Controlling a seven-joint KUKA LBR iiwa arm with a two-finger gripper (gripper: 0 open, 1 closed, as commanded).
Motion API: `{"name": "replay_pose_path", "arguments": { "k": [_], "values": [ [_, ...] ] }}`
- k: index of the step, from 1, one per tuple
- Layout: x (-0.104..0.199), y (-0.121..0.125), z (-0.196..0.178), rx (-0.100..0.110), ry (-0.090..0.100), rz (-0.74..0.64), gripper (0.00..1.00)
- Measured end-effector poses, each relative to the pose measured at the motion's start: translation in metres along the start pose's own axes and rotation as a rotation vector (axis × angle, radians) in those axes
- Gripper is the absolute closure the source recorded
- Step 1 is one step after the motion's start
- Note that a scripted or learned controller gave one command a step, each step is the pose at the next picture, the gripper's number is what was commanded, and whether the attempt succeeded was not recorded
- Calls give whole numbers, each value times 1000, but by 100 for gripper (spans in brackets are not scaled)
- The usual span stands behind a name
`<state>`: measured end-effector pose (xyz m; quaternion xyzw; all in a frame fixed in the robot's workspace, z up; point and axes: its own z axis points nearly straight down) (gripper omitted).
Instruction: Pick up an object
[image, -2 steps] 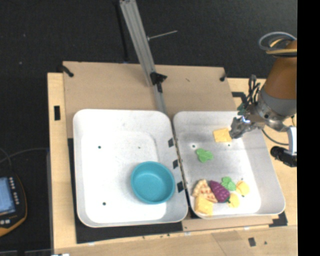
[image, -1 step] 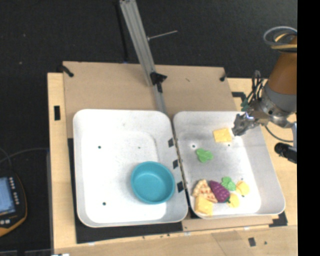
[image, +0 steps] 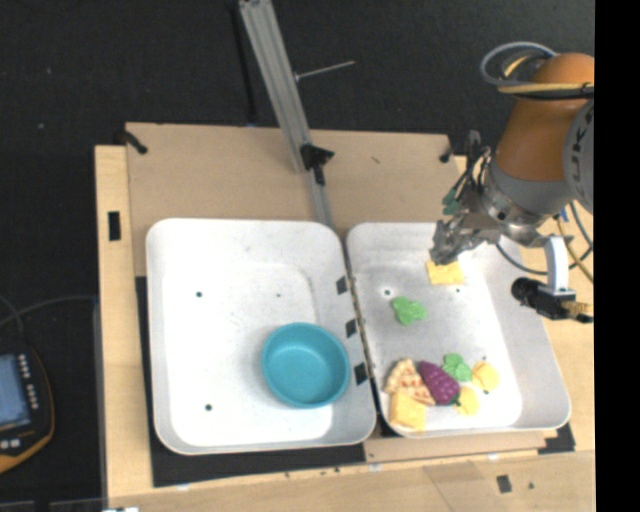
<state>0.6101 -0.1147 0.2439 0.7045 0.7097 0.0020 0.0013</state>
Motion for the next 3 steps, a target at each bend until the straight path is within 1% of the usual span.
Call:
{"name": "replay_pose_path", "arguments": {
  "k": [1,2,3],
  "values": [
    [53,3,-10,0,0,-1,100],
    [106,8,-4,4,-1,5,100],
    [154,-3,-10,4,1,0,100]
  ]
}}
